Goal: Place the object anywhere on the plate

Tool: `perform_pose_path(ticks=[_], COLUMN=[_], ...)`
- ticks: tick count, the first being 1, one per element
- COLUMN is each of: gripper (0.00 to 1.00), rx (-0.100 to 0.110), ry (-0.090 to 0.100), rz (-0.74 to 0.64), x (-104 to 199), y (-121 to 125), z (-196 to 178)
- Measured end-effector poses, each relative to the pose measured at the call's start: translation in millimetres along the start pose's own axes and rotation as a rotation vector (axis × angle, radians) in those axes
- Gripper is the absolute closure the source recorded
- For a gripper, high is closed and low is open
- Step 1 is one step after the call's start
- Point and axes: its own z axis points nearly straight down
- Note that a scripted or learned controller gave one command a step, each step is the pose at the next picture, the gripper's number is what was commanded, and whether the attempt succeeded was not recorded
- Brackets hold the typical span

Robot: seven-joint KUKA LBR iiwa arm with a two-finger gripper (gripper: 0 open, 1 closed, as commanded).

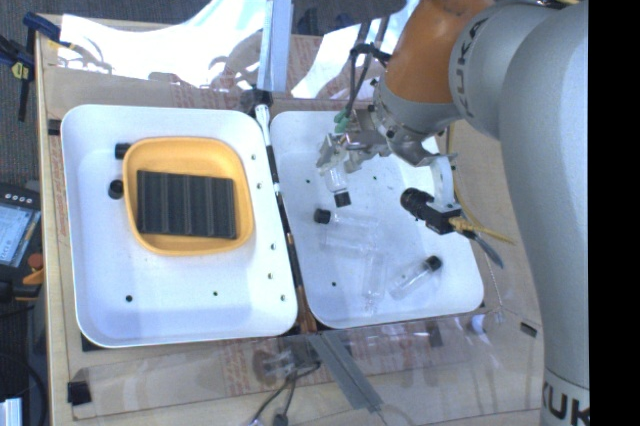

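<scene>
Clear objects [372, 259] (hard to discern) below claw [338, 176]

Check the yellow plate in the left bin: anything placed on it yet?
Not yet. The yellow plate in the left bin carries just its dark ribbed insert; the tool is over the right bin, among the clear objects there.

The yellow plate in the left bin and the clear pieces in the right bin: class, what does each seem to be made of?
Yellow plate: probably matte plastic, going by its even yellow colour, soft rounded rim and dark ribbed centre.
Clear pieces: likely transparent plastic or glass; the right bin shows through them, with faint glossy highlights. One tube-like piece has a dark cap.
</scene>
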Motion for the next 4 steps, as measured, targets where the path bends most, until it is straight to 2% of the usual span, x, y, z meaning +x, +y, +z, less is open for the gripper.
perform_pose_path(ticks=[1, 2, 3, 4], gripper=[1.00, 1.00, 0.00, 0.00], rx=[-0.003, -0.004, -0.004, 0.001], ry=[-0.001, -0.003, -0.003, -0.001], rz=[-0.049, -0.309, -0.309, -0.280], x=[31, 62, 62, 79], y=[10, 11, 11, 30], z=[-27, -45, -45, -8])
